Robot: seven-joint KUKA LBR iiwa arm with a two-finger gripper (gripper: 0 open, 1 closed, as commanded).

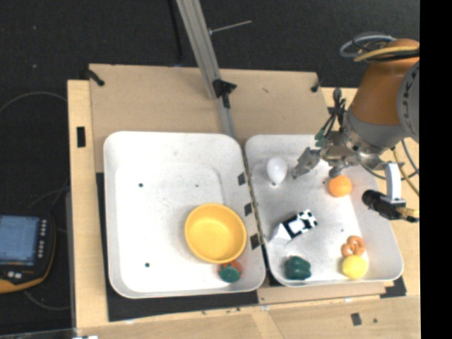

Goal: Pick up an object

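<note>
My claw (319,162) hangs over the right bin (381,256), between the white egg-shaped object (276,169) and the orange ball (340,186); I cannot tell its finger state. I would centre over one target, then descend vertically.

The arm (381,97) is reaching in from the right, wrist angling downward. Its gripper (311,162) is hanging low, pointing leftward.
</note>
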